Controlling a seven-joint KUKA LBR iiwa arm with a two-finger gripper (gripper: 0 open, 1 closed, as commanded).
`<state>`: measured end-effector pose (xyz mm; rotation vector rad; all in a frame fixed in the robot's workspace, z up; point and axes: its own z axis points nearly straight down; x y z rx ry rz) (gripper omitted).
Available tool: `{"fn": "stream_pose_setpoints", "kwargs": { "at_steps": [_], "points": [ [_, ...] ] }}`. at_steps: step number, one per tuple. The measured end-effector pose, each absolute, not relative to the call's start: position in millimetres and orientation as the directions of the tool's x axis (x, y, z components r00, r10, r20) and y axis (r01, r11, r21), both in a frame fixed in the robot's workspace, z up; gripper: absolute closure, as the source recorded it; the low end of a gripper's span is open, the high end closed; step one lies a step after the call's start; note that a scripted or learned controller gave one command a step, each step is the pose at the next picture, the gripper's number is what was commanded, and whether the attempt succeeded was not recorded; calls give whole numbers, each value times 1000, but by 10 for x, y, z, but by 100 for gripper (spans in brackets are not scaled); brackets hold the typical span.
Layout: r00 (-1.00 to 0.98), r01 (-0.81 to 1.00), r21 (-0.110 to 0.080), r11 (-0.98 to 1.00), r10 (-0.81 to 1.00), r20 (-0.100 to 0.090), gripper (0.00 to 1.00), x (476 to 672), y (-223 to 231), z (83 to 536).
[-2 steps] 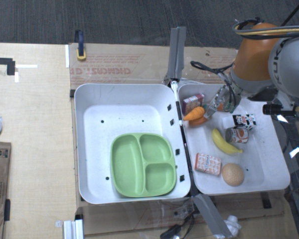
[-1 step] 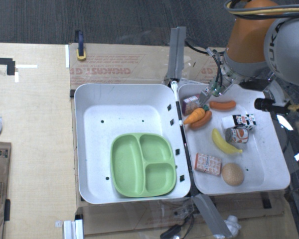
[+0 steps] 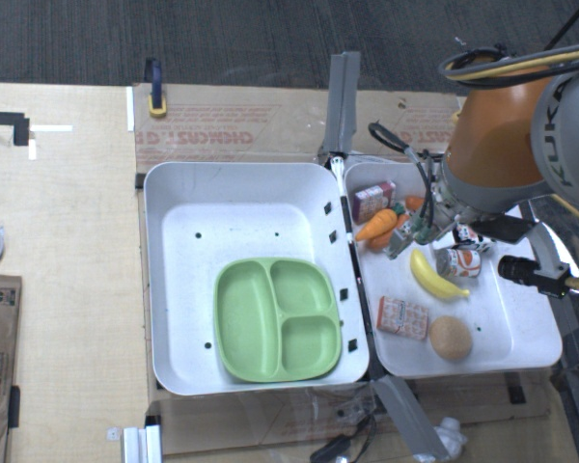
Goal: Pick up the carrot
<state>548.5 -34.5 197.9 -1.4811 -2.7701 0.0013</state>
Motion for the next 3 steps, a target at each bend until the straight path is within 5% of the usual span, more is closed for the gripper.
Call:
{"fn": "stream_pose_setpoints", "kwargs": {
  "at_steps": [1,2,3],
  "points": [
    [-945,326,1,945,326,-2,100,5966,88,1918],
    [-860,511,-1,860,511,0,100,5677,-948,1286],
    [-920,391,1,920,391,-3,100,5594,-850,1919]
  ]
}}
